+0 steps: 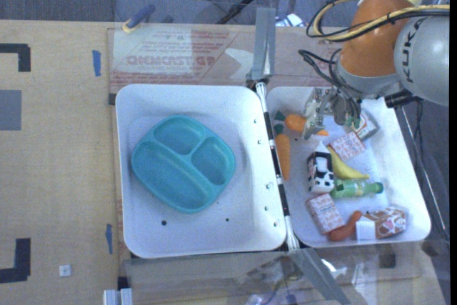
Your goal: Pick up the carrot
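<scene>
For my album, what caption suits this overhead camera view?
Robot hand hovers near a carrot in the toy-filled right bin; a blue plate sits left.

A light wooden bench [57, 175] carries 2 shallow white bins side by side: the left bin [143, 225] and the right bin [410, 175], their inner rims touching. Behind them a sheet of cardboard [178, 57] with red print lies flat. Blue tape strips [96, 62] mark the bench.

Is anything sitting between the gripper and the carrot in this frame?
Nothing visible does. The gripper hangs over the right bin; the carrot lies lower left along the bin's left wall, uncovered, with a small orange piece near the path.
</scene>
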Robot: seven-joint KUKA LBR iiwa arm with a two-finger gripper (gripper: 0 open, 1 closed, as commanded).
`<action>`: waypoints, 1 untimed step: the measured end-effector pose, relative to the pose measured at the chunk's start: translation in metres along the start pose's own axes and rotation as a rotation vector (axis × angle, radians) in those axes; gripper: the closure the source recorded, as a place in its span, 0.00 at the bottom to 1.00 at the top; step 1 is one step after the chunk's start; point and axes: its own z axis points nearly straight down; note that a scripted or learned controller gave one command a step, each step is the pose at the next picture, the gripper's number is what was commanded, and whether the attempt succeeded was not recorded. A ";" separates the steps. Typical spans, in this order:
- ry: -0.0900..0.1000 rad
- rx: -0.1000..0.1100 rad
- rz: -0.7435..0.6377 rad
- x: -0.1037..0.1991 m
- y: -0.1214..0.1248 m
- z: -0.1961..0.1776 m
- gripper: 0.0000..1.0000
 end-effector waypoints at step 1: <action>0.006 0.001 -0.075 0.040 0.049 -0.119 1.00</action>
